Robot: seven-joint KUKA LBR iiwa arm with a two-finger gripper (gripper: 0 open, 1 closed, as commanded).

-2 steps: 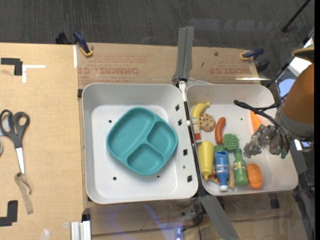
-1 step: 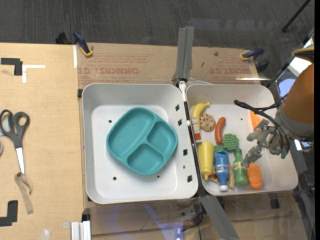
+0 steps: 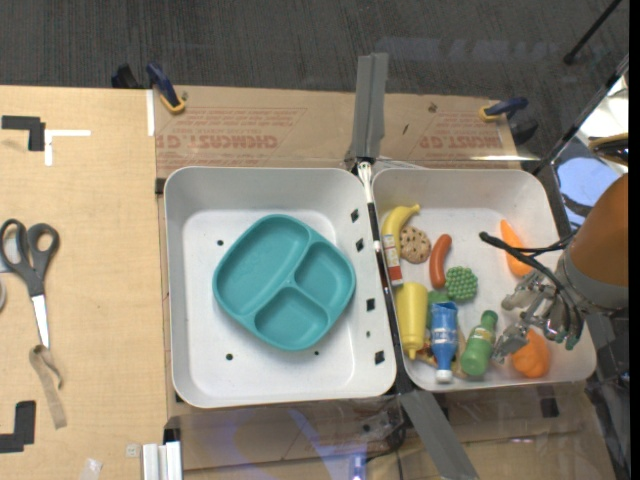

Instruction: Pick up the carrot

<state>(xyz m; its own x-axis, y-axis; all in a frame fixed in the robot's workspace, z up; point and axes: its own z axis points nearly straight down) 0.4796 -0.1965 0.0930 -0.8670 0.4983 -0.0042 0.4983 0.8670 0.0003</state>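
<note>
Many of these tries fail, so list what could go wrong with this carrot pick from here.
1. The gripper sits low in the right bin between two orange things: the carrot behind it and an orange fruit at its front. It may close on the wrong one.
2. The green bottle stands close beside the gripper, so a sideways move could topple it.
3. The carrot lies against the bin's far right wall, partly behind the arm, leaving little room for the fingers.

You have a teal divided plate in the left bin; scissors lie on the bench, well left of it.
</note>
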